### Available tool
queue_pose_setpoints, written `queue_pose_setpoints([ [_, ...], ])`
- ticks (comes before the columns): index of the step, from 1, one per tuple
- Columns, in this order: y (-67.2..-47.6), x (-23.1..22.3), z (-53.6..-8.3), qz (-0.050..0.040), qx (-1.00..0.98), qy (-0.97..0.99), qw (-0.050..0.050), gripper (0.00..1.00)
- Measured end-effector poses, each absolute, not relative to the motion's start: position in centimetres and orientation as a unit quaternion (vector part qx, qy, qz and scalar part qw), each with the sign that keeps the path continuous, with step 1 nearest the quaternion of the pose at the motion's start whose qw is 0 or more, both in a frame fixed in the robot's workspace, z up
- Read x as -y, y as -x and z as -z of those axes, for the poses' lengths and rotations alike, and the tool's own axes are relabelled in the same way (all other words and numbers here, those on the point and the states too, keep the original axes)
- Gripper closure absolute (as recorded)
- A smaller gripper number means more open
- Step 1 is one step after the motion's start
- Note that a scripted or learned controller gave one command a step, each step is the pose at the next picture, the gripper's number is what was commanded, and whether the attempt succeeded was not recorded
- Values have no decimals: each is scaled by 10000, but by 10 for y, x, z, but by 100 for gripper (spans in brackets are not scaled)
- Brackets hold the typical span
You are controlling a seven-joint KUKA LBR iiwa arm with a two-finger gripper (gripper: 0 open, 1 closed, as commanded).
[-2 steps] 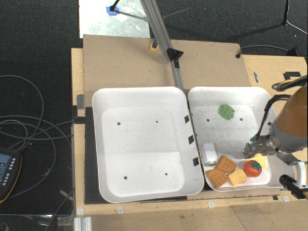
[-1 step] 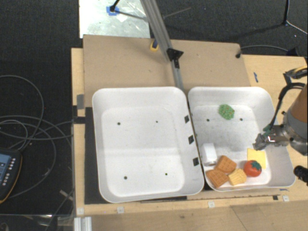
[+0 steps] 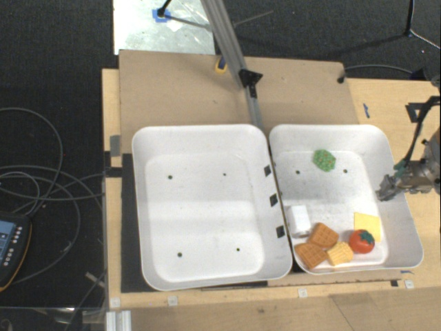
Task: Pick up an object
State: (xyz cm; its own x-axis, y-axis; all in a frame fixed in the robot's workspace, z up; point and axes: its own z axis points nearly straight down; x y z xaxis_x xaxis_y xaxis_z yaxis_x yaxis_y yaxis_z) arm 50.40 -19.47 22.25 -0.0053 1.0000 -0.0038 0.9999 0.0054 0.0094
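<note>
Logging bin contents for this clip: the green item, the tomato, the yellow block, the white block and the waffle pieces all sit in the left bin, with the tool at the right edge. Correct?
Not quite. The camera view shows the green item, tomato, yellow block, white block and waffle pieces in the right bin, not the left bin. The tool at the right edge is correct.

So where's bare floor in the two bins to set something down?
The left bin is bare across its floor. In the right bin, free room lies between the green piece and the front cluster. It is crowded at the front: white block, waffles, tomato, cheese. The gripper sits at the right rim.
</note>
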Motion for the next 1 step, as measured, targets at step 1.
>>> queue_pose_setpoints([
  [1,-506,195,-264,-15,-7090,-7052,33,100],
])
